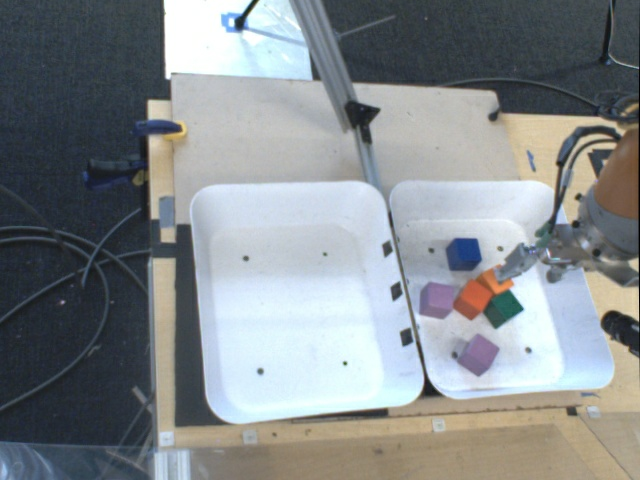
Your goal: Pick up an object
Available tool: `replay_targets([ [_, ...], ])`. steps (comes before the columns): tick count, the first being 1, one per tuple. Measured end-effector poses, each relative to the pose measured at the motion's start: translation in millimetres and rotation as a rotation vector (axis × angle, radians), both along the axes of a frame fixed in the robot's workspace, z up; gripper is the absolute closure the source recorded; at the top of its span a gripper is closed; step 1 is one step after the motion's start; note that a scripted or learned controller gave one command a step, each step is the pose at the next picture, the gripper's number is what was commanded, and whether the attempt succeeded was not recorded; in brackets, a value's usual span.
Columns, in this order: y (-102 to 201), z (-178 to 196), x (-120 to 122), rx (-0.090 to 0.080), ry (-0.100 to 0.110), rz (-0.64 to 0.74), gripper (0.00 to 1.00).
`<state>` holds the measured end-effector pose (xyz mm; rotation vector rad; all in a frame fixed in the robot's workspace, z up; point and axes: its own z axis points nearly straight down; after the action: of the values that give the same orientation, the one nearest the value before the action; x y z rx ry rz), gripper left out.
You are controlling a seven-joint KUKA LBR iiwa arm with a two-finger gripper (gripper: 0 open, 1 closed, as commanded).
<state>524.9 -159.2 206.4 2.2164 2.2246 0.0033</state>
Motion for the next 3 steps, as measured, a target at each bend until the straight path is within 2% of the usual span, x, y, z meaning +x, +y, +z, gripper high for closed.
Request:
replay_targets([
  [1, 11, -99, 27, -0.001, -0.002, 0.001, 0.0],
  [2, 73, -115, 51, -0.001, -0.004, 0.008, 0.0],
  [3, 58, -114, 121, -0.002, -0.007, 0.004, 0.0],
])
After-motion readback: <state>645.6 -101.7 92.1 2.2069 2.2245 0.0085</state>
